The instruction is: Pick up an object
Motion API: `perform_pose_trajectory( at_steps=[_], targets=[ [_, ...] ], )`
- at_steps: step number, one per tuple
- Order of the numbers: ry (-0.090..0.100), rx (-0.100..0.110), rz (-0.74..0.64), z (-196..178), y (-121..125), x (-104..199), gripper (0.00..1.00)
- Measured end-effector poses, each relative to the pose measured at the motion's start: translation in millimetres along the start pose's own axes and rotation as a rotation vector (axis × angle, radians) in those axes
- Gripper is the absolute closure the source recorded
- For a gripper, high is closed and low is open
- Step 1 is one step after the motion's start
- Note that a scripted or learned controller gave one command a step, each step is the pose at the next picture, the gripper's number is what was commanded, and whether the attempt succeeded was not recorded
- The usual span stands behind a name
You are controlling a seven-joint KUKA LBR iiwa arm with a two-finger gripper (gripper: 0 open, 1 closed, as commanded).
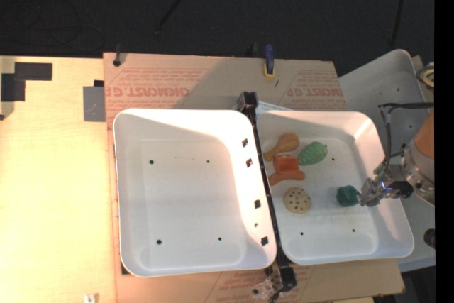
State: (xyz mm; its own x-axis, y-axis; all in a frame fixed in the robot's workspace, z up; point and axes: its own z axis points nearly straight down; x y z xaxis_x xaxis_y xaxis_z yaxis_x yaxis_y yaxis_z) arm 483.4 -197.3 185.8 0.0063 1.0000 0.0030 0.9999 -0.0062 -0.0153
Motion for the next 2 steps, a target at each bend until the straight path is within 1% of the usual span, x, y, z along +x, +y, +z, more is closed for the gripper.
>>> perform_pose_trajectory(
  at_steps=[1, 2],
  targets=[
    [-0.002, -0.019, -0.012, -97, -9, 58, 1.0],
    [0.0, -0.001, -0.003, 64, -10, 21, 1.0]
  ],
)
